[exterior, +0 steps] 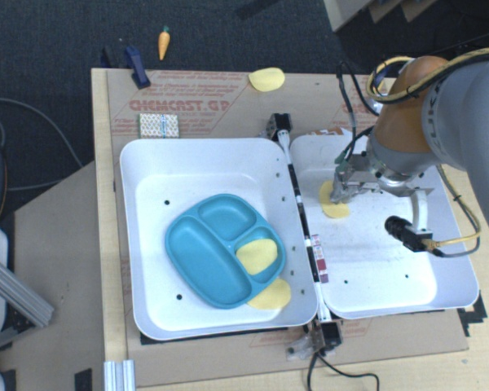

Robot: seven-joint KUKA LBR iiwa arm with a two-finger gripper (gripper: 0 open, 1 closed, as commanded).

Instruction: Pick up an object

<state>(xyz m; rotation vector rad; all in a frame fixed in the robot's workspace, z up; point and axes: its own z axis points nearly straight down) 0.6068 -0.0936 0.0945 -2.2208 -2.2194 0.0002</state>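
Looming closest to the lens, the grey arm (460,108) is reaching into the right bin (391,296), its gripper (340,192) hanging directly over a yellow piece (335,208) lying beside the bin's left wall; whether the jaws are spread or closed cannot be told.

- A grey robot arm (440,112) with an orange band reaches in from the right over the right white bin (407,296).
- Its claw (342,192) sits low, right at a yellow piece (334,204) on that bin's floor.
- The left white bin (147,177) holds a blue divided tray (208,247); one yellow piece (257,255) lies in a tray compartment, another (270,296) beside the tray.
- A yellow piece (266,79) lies on the tabletop (204,96) beyond the bins.
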